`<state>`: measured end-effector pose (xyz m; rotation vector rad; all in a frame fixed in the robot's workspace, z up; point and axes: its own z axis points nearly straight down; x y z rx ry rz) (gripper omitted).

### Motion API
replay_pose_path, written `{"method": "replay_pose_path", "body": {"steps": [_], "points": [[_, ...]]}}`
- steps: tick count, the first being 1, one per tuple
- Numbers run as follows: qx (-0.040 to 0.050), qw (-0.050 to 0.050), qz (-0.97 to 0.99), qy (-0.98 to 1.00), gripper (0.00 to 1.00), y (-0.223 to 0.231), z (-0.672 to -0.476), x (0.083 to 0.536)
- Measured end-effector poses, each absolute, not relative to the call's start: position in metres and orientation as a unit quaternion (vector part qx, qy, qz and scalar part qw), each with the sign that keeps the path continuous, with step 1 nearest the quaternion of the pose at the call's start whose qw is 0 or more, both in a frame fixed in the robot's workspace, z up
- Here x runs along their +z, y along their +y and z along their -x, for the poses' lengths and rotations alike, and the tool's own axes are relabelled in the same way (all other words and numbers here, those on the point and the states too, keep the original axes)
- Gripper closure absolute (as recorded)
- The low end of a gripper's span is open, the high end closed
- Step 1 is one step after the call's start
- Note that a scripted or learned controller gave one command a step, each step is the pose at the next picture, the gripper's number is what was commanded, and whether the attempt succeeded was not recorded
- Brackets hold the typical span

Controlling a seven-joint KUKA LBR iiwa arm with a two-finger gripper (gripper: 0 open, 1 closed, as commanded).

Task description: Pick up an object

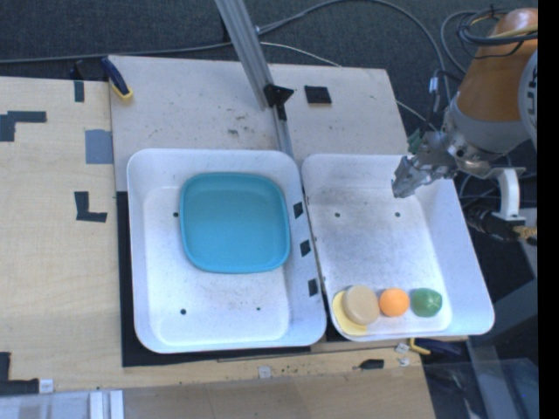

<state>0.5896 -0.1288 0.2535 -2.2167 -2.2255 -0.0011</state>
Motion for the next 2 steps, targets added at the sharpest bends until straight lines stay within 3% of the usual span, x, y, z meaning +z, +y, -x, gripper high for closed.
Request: {"method": "replay_pose_path", "body": {"steps": [2], "points": [[0.0003, 0.001, 0.706, -0.709, 1.00, -0.037, -0.578, 0.234]]}}
